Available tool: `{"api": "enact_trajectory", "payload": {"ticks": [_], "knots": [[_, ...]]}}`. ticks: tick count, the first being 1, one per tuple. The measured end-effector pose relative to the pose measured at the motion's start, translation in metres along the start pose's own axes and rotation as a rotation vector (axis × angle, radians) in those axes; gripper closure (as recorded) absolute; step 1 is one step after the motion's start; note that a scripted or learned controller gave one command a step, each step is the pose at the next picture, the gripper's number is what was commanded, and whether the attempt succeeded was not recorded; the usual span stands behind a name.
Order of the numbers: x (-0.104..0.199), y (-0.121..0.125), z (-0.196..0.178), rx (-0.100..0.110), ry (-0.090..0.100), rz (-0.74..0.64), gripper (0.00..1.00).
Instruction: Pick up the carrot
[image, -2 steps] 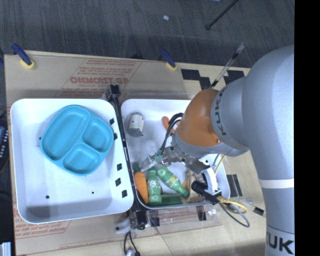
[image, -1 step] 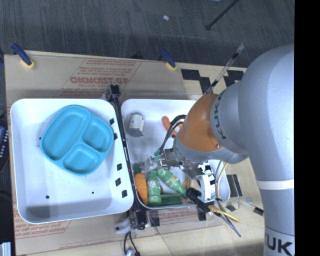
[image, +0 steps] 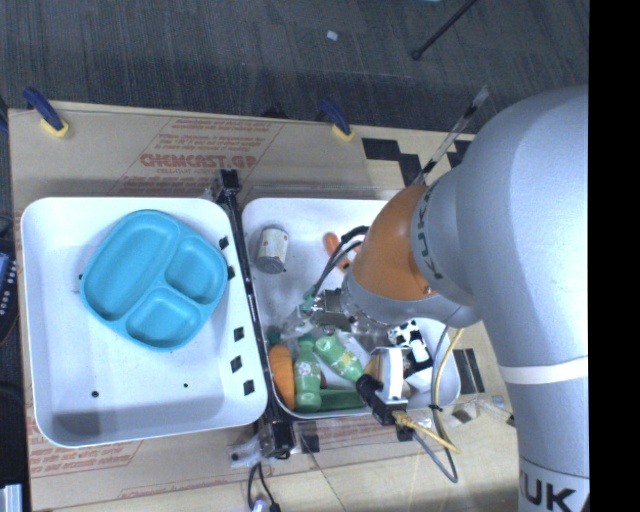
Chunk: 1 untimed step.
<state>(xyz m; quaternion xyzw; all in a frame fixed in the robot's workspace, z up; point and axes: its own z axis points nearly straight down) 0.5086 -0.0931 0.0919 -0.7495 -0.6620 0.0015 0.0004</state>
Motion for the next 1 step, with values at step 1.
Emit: {"api": "enact_trajectory", "payload": {"ticks": [1], "knots": [[0.0130,0.0748,-0.0313,0.001,0.005,0.093,0.00]]}}
